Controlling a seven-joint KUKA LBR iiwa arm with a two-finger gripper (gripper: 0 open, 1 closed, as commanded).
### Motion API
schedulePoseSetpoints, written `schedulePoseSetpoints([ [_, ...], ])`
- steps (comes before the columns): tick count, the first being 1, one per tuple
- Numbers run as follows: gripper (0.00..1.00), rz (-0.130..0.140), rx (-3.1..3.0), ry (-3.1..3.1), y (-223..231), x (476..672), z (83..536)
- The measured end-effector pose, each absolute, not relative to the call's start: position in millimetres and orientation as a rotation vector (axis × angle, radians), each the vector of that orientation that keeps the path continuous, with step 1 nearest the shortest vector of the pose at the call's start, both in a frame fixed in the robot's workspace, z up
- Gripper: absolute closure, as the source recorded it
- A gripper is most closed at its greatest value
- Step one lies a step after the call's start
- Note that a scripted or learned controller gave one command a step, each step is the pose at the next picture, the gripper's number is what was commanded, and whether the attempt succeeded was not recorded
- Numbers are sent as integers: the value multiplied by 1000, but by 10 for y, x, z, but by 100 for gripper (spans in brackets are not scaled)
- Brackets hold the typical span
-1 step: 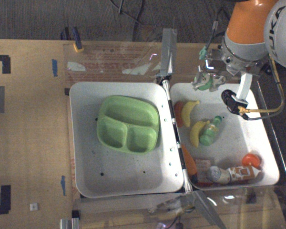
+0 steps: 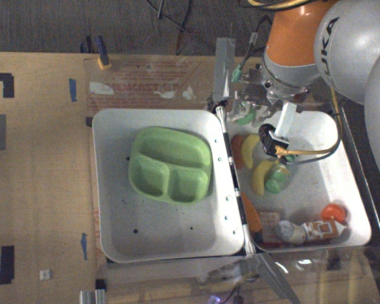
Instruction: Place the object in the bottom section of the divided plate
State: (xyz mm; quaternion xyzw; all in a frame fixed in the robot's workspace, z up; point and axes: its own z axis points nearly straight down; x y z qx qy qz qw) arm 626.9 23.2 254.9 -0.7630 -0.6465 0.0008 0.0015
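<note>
Claw [image 2: 248,111] hangs over the upper-left corner (in view) of the right bin [image 2: 353,189], can't tell if it's wide or narrow. Only readable text is KUKA on the arm [image 2: 342,37]. Nearby there's a yellow banana [image 2: 259,177] touching a green piece [image 2: 277,181]. Orange ball [image 2: 334,212] and a bottle [image 2: 307,231] sit further down, label too blurry tbh. Green 3-section plate [image 2: 171,164] sits in the left bin [image 2: 114,220], well apart.

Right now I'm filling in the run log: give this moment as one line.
arm: above right bin | green plate: in left bin, nothing in it | task: not done
</note>
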Motion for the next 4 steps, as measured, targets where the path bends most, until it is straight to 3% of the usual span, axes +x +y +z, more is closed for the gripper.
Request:
schedulePoseSetpoints([
  [1, 100, 4, -2147, -2290, 841, 6198, 2323],
  [3, 100, 1, -1943, -2467, 953, 6434, 1307],
  [4, 0, 0, -1944, -2467, 950, 6437, 1309],
])
